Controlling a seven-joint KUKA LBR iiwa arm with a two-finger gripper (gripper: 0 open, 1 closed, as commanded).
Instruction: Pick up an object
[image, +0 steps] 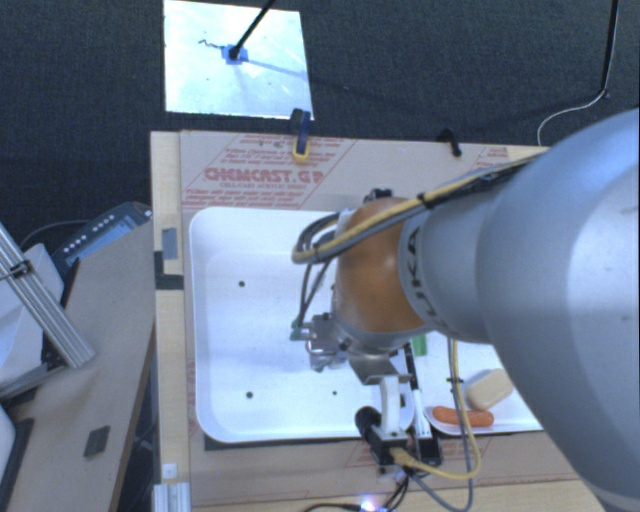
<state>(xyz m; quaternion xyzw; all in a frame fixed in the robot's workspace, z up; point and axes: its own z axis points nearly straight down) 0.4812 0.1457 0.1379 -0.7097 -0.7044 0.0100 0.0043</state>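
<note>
Orange stick (462, 417) beside tan block (487, 388) in white bin (240, 340) on brown board (260, 175); dark carpet (80, 100); jaws' state unclear.

Red print on the pale sheet (262, 175) just beyond the far rim of the white bin (215, 300) reads "CHEMCAST GP". The finer red lines around it are too small to read. Over the bin, the grey arm (520, 260) bears dark letters beside its orange band, partly visible, seemingly "KUKA".

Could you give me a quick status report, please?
Gripper over the left bin, no object seen in its grasp. Orange piece and cream block lie to its right, untouched. Arm hides the rest.
</note>
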